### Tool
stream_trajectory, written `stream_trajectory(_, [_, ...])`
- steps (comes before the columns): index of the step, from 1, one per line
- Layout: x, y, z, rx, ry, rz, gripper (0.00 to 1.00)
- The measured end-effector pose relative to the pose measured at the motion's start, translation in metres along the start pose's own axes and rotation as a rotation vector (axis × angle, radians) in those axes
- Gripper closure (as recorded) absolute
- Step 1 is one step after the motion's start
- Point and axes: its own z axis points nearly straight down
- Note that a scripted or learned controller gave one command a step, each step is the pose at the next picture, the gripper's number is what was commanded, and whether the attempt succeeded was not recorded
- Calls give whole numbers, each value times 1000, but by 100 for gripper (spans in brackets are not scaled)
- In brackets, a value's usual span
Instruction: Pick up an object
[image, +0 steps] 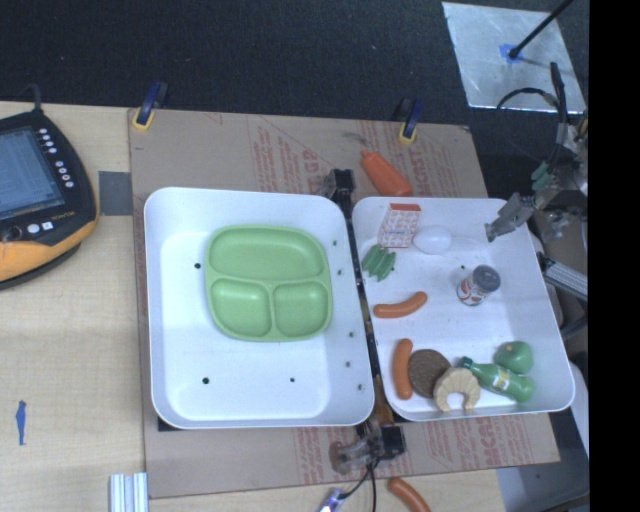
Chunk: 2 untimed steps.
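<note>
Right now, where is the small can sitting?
The small can stands in the right bin, towards its far right side, just right of the loose sausage and below the white egg.

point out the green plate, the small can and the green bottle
green plate (268, 282): camera view, centre ridge
small can (478, 284): camera view, its side
green bottle (503, 377): camera view, its body
</note>
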Motion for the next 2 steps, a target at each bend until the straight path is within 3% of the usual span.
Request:
stream_trajectory(1, [31, 68, 121, 3, 0, -1, 0])
stream_trajectory(2, [100, 30, 77, 1, -1, -3, 0])
